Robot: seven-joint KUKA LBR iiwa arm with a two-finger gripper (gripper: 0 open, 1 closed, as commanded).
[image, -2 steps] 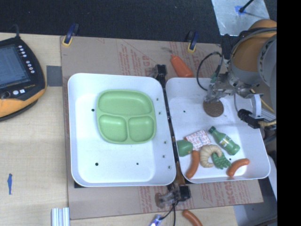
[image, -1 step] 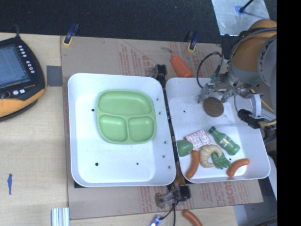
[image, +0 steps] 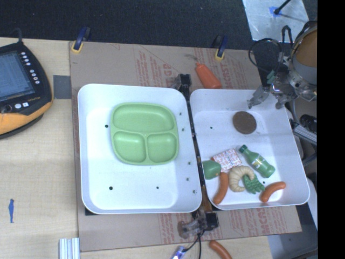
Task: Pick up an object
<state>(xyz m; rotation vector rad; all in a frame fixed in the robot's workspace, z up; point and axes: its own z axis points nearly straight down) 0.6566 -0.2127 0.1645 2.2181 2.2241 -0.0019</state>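
Grey gripper (image: 268,96) hangs spread, nothing between fingers, over right bin's (image: 215,104) far edge, near brown disc (image: 245,122).

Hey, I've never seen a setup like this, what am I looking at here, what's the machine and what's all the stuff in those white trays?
One camera looks down at a slant on a bench with two shallow white bins. The robot arm reaches in from the right; its end effector hangs over the top edge of the right bin, holding nothing. The left bin holds a green divided plate. The right bin holds toy food: a brown disc, a green bottle, a pretzel, two sausages and a red-and-white packet. An orange-cased control tablet sits at far left.
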